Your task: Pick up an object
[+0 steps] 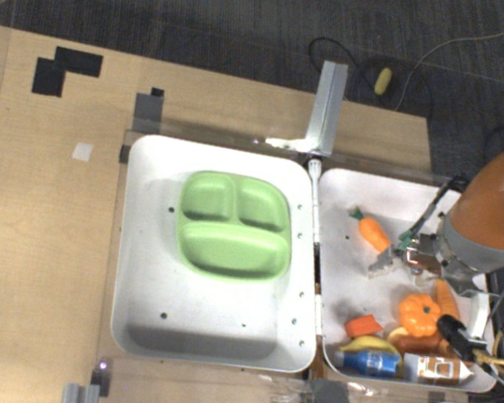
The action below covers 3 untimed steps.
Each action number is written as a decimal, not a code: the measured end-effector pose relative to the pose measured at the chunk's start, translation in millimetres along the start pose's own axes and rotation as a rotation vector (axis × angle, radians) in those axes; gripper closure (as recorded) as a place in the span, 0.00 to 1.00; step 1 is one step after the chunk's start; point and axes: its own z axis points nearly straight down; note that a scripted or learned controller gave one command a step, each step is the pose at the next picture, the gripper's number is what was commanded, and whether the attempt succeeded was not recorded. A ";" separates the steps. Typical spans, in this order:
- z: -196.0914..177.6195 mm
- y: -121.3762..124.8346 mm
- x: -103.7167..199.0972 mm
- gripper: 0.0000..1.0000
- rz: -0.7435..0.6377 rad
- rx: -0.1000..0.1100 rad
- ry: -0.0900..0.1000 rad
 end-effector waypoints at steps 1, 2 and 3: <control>6.1 46.0 25.2 0.00 -0.021 -0.007 0.000; -6.8 48.5 27.3 1.00 -0.024 -0.014 0.002; -91.8 105.8 78.3 1.00 -0.060 -0.002 0.000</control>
